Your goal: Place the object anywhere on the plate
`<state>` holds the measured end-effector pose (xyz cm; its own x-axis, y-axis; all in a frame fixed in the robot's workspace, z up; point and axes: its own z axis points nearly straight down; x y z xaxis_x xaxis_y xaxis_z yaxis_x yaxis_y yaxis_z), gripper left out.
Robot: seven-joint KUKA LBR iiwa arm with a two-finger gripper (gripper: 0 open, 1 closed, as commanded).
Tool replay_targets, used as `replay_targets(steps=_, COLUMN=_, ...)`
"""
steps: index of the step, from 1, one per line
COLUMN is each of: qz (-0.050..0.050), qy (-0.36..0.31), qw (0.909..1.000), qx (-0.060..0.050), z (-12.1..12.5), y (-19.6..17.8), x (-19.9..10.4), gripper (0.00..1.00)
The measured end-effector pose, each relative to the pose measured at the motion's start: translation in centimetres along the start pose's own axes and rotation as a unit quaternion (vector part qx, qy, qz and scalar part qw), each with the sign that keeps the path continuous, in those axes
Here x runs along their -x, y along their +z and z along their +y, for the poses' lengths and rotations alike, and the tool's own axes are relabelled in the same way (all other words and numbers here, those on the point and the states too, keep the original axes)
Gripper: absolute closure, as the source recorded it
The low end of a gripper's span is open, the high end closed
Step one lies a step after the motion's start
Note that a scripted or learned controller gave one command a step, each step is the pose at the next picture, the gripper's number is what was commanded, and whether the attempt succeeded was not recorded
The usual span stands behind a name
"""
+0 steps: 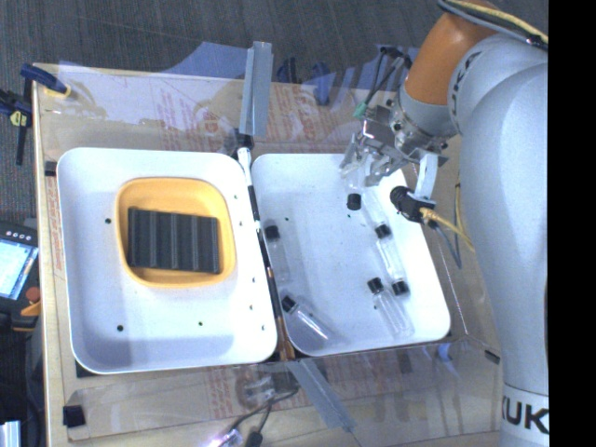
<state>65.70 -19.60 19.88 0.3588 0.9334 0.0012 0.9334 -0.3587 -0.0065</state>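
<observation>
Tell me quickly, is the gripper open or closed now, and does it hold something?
Gripper: cannot be told; it hangs over the right bin.

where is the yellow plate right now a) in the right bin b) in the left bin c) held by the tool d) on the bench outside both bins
b: the yellow plate lies flat in the left bin, with a dark ribbed block resting on it.

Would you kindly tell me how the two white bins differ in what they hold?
The left bin holds one yellow plate with a dark ribbed centre; the right bin holds several small clear vials with black caps, scattered loose. The gripper hangs over the right bin's far edge, not over the left. Both bins are shallow and white.
</observation>
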Motion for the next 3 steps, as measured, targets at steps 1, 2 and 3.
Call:
replay_targets(steps=1, qz=-0.001, qy=-0.121, qw=0.9926, qx=0.0, z=-2.6, y=-0.6, x=-3.6, gripper=1.0)
replay_targets(steps=2, qz=-0.001, qy=-0.221, qw=0.9753, qx=0.0, z=-5.0, y=-0.7, x=-8.0, gripper=1.0)
replay_targets(steps=3, qz=-0.002, qy=-0.315, qw=0.9491, qx=0.0, z=-7.1, y=0.9, x=-10.0, gripper=1.0)
